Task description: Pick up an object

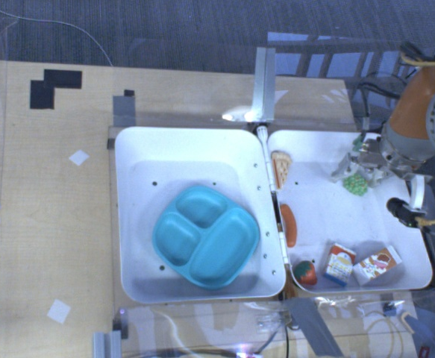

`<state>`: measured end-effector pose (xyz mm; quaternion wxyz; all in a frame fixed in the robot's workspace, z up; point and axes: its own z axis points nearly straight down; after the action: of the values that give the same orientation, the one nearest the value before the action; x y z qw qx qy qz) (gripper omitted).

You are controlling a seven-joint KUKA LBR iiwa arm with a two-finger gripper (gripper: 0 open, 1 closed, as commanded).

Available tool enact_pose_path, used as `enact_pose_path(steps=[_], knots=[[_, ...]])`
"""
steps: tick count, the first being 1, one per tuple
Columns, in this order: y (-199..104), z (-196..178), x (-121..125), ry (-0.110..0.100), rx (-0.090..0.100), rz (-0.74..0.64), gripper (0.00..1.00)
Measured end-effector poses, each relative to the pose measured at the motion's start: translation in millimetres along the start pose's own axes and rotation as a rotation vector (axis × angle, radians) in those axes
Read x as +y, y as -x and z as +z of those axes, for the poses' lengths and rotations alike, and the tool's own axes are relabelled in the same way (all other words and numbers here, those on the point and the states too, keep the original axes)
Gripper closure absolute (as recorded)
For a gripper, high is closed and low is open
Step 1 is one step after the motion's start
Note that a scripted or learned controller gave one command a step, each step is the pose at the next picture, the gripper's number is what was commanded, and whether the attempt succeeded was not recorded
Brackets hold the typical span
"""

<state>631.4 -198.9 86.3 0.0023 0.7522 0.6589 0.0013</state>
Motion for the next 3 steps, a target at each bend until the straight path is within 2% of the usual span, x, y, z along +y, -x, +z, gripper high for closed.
enact_pose_path(steps=[1,2,3], knots=[[1,-11,6,0.0,0.0,0.112,0.0],[-1,-112,-26,0.002,0.0,0.125,0.0],[-20,-23,-83,-0.005,0.001,0.364,0.0]])
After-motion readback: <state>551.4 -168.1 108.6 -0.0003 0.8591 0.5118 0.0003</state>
